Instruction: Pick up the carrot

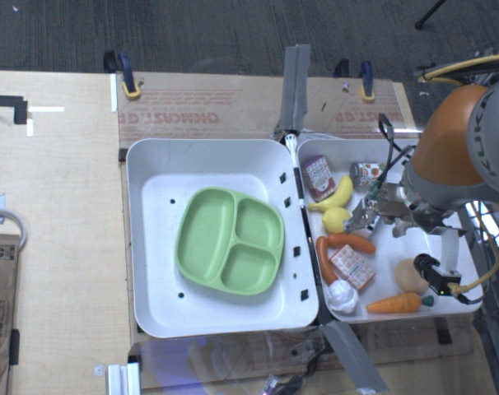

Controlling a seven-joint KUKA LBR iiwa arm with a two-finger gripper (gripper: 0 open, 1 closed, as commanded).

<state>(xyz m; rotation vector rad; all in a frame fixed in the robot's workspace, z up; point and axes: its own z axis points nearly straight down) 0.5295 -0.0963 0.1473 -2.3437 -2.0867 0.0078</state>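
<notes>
Camera view shows the carrot (394, 304) lying at the right bin's (472, 313) near edge, long axis roughly left-right with its tip pointing left, below and slightly right of the end effector (366, 212), whose grip state I cannot tell.

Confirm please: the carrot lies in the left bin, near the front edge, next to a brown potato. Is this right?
Not quite. The camera view shows the carrot in the right bin, not the left one. The rest holds: it lies near the front edge, next to the brown potato. The left bin holds a green divided plate.
</notes>
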